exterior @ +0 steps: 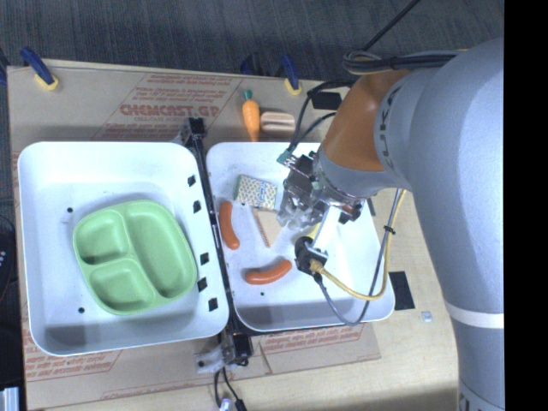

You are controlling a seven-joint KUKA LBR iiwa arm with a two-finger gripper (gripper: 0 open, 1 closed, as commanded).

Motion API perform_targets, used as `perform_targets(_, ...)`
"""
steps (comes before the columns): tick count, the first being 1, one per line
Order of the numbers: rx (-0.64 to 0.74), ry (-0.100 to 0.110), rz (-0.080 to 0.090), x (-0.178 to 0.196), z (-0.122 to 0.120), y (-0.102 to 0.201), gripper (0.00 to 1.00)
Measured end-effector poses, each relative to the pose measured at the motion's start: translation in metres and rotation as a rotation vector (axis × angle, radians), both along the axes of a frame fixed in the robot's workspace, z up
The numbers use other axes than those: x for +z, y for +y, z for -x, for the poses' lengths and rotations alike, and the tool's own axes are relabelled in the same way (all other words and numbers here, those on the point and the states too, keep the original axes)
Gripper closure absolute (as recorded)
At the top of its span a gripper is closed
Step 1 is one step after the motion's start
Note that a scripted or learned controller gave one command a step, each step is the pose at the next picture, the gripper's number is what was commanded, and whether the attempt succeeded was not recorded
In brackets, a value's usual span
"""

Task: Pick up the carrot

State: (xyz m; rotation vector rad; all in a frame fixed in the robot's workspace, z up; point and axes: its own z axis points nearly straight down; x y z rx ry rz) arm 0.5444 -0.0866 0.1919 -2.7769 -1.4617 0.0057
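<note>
Oddly, the carrot (250, 118) lay outside the right bin (360, 311), on the cardboard just beyond its far rim beside a tan block (277, 123), so I judged it had never been loaded with the rest. Its long axis ran straight away from that rim, green top farthest out. My gripper (300, 217) hung over the bin's middle; I could not tell its state.

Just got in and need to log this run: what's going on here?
A grey arm reaches into the right bin, its gripper low among two sausages and a patterned packet. The carrot lies outside, on the bench behind the bins, untouched. A green tray sits in the left bin.
</note>
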Motion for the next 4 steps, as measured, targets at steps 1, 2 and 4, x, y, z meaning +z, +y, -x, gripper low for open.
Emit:
perform_targets(1, -0.211, -0.002, 0.001, 0.11, 0.002, -0.039, 1.0)
perform_targets(2, -0.113, -0.002, 0.002, 0.184, 0.058, -0.098, 1.0)
perform_targets(4, 0.214, -0.001, -0.001, 0.021, 0.068, -0.083, 1.0)
